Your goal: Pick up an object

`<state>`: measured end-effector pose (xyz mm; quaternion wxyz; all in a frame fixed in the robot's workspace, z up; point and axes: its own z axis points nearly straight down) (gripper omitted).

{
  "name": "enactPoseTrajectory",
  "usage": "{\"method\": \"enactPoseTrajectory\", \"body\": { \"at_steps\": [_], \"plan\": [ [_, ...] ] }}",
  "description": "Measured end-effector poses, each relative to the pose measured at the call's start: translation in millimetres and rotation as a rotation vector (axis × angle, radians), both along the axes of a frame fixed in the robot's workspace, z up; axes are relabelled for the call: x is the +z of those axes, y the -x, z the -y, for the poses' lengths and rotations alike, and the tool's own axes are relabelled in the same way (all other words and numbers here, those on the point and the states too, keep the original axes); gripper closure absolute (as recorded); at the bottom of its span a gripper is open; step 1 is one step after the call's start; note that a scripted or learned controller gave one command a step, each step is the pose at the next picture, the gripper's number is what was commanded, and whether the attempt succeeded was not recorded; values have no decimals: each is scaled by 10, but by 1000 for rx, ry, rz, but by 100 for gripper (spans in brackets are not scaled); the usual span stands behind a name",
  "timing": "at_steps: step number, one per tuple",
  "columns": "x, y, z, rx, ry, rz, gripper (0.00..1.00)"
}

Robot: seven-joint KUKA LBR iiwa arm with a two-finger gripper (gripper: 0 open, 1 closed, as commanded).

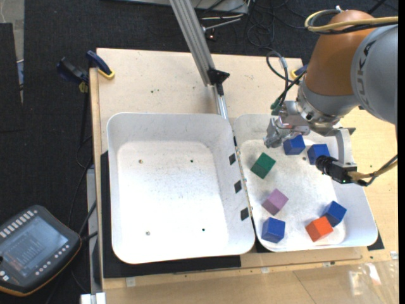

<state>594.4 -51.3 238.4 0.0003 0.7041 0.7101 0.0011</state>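
Gripper (278, 133): we find it low over the far end of the right bin (357, 223), just left of a blue block. How it is set, and whether it grips anything, we cannot tell; the wrist housing covers it from above.

Blue block (293, 145), our landmark: touching or just beside the gripper's right edge, and seemingly the piece aimed at. We judge it resting on the bin floor, not lifted.

Second blue block (317, 152): just right of the landmark, near enough to be knocked or dragged along.

Green block (262, 165): ahead and left of the landmark, tilted on a corner, near the bin's left wall.

Purple block (275, 201): well toward the near side from the landmark.

Third blue block (273, 229), orange block (319, 228), fourth blue block (336, 212): well apart from the landmark, along the near rim.

Left bin (126, 138): well left of the landmark.

Risks, as we judge them: the gripper sits off-centre from the landmark, so a close could nudge it aside instead of catching it; the neighbouring blue block could jam the grasp; a lift could come away with nothing.
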Motion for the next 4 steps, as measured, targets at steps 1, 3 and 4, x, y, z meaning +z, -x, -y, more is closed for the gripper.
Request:
{"method": "enactPoseTrajectory", "body": {
  "at_steps": [1,3,4],
  "plan": [
    [60,-170,-531,0,-1,1,100],
    [-128,-276,-1415,-2,1,0,100],
    [-125,-272,-1393,-5,2,-1,0]
  ]
}}
